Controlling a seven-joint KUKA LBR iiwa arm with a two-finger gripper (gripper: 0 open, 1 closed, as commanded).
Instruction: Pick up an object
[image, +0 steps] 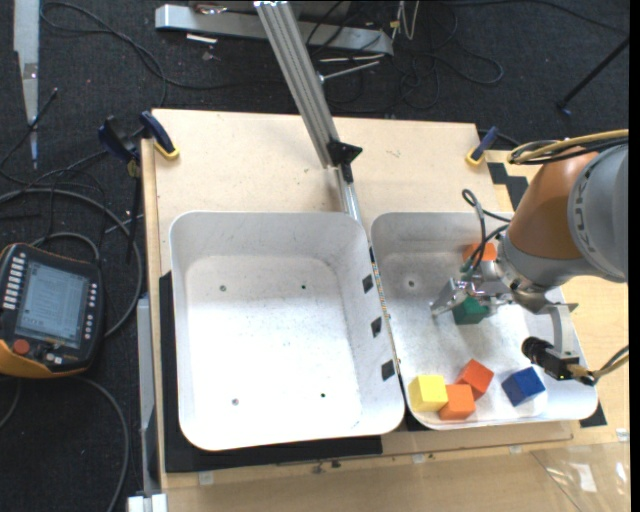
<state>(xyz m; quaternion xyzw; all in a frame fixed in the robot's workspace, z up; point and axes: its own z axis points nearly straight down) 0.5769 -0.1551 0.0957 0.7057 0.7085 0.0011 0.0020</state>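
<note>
Looking down at a slant on a wooden bench (250, 160) bearing two shallow white bins side by side, the left bin (180, 240) and the right bin (400, 235). Reaching in from the right over the right bin with a grey arm (600, 215), orange-banded above the wrist. Holding the gripper (465, 300) low over a small green block (470, 315) near the middle of that bin, touching it or sitting just above it. Being too blurred and crowded there for telling whether the gripper is spread, pressed together or pinching the block. Partly hiding a small orange object (485, 252) just behind the wrist. Showing, along the near edge of the right bin and apart from the gripper, a yellow cube (428, 390), two orange cubes (476, 375) (458, 401) touching each other, and a blue cube (522, 385).

Judging the risks from here:
- Closing off-centre on the green block and squeezing it out sideways instead of catching it.
- Gripping only a corner and dropping the block while lifting.
- Pressing down too far and jamming the block against the bin floor.
- Brushing the orange object behind the wrist while rising.
</note>
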